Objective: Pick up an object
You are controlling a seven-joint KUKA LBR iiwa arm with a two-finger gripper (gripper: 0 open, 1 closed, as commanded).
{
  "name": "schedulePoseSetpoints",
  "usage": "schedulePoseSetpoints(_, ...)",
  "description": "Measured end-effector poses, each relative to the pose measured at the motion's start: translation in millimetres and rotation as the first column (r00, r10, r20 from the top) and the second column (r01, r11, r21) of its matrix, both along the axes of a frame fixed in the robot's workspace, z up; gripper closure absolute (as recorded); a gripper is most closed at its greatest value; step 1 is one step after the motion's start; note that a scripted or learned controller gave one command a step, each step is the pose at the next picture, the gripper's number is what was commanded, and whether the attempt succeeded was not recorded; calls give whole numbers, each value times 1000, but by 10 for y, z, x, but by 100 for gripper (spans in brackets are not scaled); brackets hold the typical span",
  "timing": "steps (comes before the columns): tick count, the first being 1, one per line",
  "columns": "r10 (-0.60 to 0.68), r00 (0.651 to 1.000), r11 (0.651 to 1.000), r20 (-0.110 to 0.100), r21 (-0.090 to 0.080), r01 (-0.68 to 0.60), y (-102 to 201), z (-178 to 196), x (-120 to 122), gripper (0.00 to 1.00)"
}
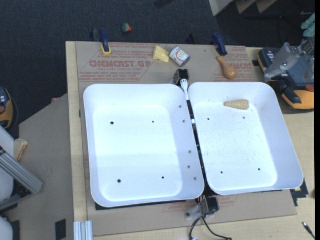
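Camera view: task judged not begun; the gripper (286,64), parked off the bins at about 2 o'clock by the bench's right edge, held nothing that I could see, and whether its claw was open or closed could not be told. Right bin (280,134) held one pale cone-shaped object (236,104) at its 12 o'clock; left bin (90,134) showed bare white floor.
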State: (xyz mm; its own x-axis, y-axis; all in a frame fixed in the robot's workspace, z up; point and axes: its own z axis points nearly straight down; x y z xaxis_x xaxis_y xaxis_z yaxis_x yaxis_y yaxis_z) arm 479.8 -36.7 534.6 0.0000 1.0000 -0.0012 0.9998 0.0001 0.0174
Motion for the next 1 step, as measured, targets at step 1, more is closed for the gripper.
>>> schedulePoseSetpoints(1, 5, 1000, 1000, -30, 1, -5, 559, -1362, 273, 0)
